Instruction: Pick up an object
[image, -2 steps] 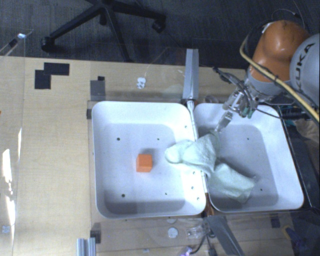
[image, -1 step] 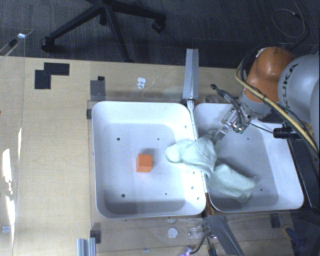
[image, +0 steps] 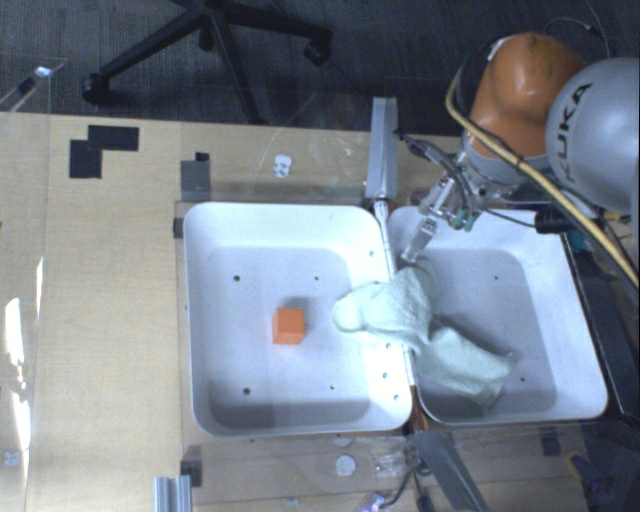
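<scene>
Hovering just above the pale cloth draped over the bins' shared wall, the gripper held nothing; finger spread unclear. Orange block sat left of cloth. Pick not yet made.

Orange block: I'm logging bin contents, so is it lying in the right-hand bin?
No, the orange block sits on the floor of the left bin, apart from the pale cloth draped over the divider.
</scene>
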